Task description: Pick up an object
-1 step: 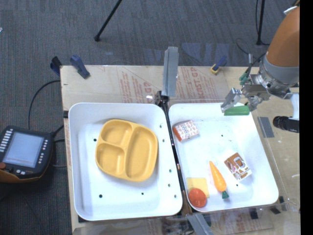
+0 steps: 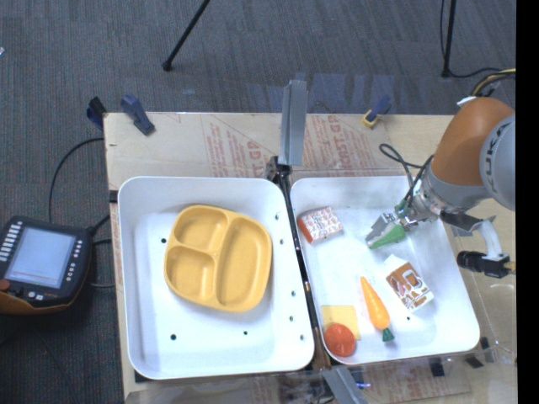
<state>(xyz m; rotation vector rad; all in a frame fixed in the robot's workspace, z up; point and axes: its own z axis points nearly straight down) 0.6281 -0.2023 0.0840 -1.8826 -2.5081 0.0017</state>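
Where the hand [image 2: 389,227] clasps it, green object [image 2: 386,237], right bin's [image 2: 354,188] upper part.

I have one fixed camera, mounted high above the counter [image 2: 210,146] and tilted down toward it. It sits far enough back to take in both bins: the left bin [image 2: 139,225] and the right bin [image 2: 446,301], plus floor beyond the far edge. The arm [image 2: 472,154] enters from the right.
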